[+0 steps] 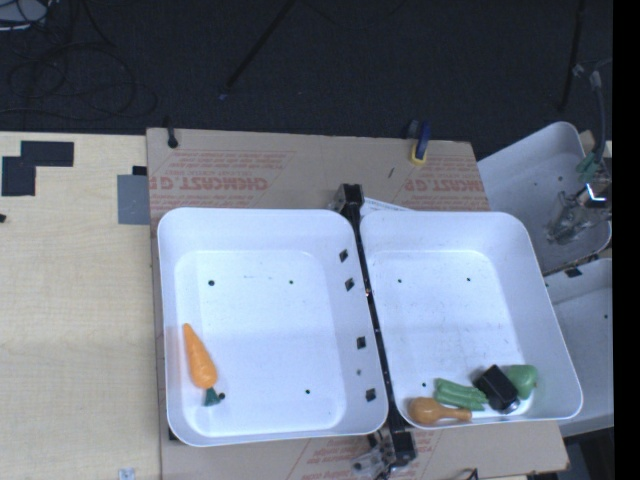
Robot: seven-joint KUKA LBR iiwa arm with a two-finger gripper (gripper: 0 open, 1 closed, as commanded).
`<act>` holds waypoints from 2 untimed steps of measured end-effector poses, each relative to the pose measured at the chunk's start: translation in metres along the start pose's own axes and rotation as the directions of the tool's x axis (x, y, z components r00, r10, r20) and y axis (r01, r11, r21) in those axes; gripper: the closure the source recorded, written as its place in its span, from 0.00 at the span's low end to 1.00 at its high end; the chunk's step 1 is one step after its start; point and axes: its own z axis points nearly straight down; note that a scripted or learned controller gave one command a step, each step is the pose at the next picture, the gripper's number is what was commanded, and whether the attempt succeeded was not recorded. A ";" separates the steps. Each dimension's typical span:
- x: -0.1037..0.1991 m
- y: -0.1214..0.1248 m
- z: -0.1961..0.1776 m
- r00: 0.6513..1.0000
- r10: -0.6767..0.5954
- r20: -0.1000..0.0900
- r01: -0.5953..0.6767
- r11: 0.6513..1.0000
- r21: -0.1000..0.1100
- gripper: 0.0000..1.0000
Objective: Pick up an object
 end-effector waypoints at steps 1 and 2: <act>-0.056 -0.061 0.047 1.000 0.003 0.000 -0.003 1.000 0.005 1.00; 0.028 -0.057 0.034 1.000 -0.012 -0.002 0.012 1.000 0.000 1.00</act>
